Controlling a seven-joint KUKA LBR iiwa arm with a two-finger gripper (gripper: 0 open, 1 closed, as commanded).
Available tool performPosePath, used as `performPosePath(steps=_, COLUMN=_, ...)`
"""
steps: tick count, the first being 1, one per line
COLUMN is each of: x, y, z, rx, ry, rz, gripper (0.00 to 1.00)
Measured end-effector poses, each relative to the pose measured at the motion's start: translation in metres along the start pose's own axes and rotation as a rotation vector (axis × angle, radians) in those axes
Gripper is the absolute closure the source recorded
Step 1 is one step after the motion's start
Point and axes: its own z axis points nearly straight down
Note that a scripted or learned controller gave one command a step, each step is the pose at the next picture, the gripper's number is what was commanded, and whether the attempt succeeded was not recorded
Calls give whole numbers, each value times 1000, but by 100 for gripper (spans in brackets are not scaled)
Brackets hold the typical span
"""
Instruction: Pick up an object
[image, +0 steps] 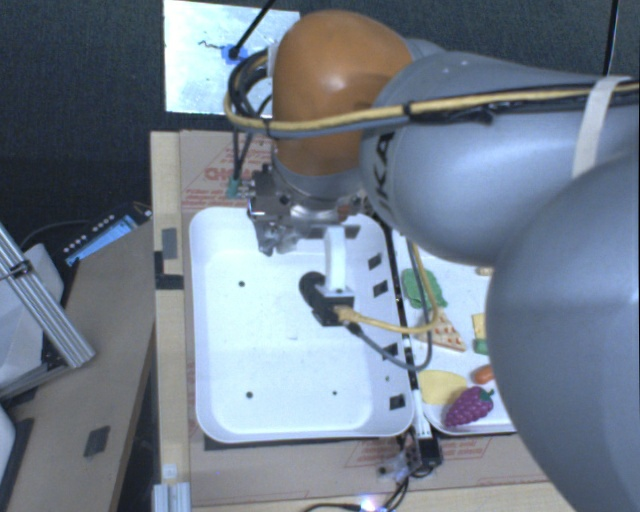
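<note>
Pincer (272, 232) hangs over L bin (260, 350) far end; can't tell its grip state. Toys lie in R bin (455, 282): grapes (468, 405), pizza slice (447, 332), prob. a lemon (440, 384).

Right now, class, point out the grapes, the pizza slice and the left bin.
grapes (468, 406), camera view, middle of the purple bunch.
pizza slice (449, 335), camera view, middle of the wedge.
left bin (225, 320), camera view, bare floor near its left wall.
</note>
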Motion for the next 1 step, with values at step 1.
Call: performPosePath(steps=1, x=-100, y=14, z=151, rx=15, ry=-7, rz=13, gripper=100)
